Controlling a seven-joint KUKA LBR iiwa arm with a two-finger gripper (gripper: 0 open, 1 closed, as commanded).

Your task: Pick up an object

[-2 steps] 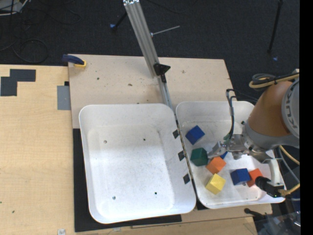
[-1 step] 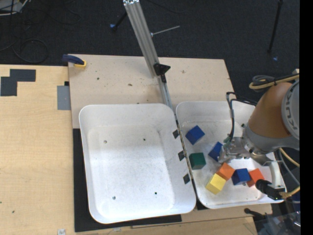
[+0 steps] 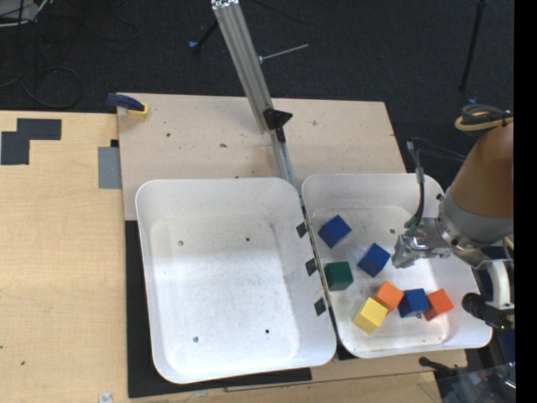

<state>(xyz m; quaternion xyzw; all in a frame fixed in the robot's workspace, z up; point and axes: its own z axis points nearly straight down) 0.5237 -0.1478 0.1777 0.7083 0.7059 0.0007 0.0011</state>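
My jaws (image 3: pixel 403 254) hang in the right bin (image 3: pixel 369 193), right of frame centre; how they stand I cannot tell. The nearest blue cube (image 3: pixel 374 259) lies just to their left, resting tilted on the bin floor. It looks small, matte and sharp-edged, clear of the orange cube (image 3: pixel 388 295) below.

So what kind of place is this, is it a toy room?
Probably a robot lab, not a toy room. A robot arm reaches over two white bins, with its gripper above colored blocks like the blue block. Cables trail across the dark floor behind the wooden bench.
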